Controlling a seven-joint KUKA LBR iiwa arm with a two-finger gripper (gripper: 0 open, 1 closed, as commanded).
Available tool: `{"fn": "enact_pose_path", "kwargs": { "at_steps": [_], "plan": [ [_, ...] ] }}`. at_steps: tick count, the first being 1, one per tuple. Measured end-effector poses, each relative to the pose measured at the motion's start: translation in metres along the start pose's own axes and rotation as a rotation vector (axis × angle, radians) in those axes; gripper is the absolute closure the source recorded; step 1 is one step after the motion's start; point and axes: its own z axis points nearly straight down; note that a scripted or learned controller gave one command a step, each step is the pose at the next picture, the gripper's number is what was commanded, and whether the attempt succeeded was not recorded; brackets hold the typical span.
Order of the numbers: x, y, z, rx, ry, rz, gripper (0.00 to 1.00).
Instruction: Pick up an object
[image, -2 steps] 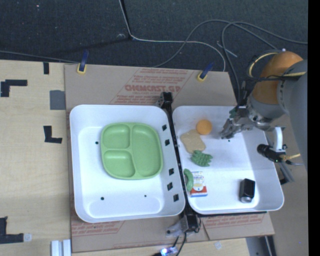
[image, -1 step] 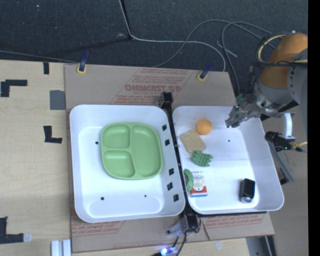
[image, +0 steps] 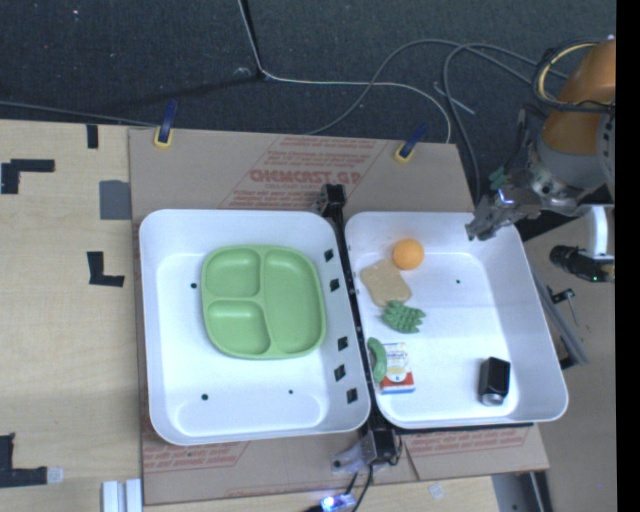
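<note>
Hovering at the upper right of the frame, your gripper (image: 484, 226) sat over the top edge of the right bin (image: 530, 330), and I could not tell if it was open or shut. Nothing looked picked up yet. Next you would need to come down over one thing. The right bin held an orange ball (image: 407, 254), a tan piece (image: 385, 283), a green toy (image: 403, 318), a small carton (image: 395, 366) and a black block (image: 493, 381). The left bin (image: 170, 330) held a green plate (image: 264, 302).

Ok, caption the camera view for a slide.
Hand above right bin's far rim; green tray in left bin.
</note>
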Motion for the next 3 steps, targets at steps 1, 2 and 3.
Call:
{"fn": "enact_pose_path", "kwargs": {
  "at_steps": [1, 2, 3],
  "plan": [
    [0.000, 0.004, -0.064, -0.001, -0.001, 0.000, 1.00],
    [0.054, -0.003, -0.068, 0.004, 0.003, -0.004, 1.00],
    [0.115, -0.012, -0.054, 0.006, 0.003, -0.005, 1.00]
  ]
}}
